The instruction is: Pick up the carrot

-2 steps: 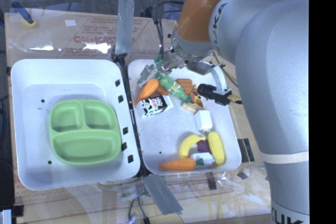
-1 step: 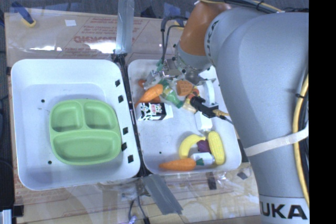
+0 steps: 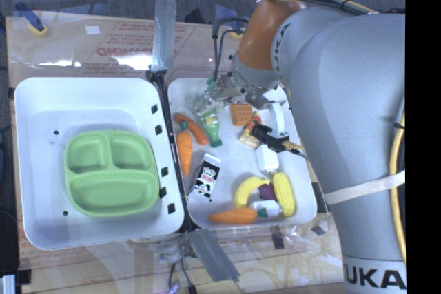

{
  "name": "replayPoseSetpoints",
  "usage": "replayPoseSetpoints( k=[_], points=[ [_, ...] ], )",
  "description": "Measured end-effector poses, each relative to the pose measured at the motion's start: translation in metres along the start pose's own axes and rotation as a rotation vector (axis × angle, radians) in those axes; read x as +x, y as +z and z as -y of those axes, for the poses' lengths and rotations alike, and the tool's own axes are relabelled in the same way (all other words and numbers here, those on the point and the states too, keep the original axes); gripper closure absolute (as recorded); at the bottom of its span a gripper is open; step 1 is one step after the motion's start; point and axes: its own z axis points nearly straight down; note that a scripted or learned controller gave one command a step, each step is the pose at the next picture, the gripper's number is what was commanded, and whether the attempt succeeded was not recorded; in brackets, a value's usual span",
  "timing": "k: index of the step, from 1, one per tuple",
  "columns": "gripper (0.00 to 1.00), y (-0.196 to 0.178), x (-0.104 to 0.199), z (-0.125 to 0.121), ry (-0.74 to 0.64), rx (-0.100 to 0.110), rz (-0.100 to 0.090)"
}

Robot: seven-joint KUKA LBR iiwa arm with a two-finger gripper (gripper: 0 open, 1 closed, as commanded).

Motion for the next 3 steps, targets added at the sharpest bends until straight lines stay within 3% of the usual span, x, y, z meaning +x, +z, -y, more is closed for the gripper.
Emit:
replayPoseSetpoints(
  k=[1, 2, 3],
  points=[
    [1.00, -0.124, -0.081, 0.026, -0.404, -0.006, 0.005],
    [0.00, -0.118, -0.078, 0.026, -0.407, 0.000, -0.001],
    [0.00, -0.008, -0.031, 0.068, -0.596, 0.008, -0.009]
  ],
)
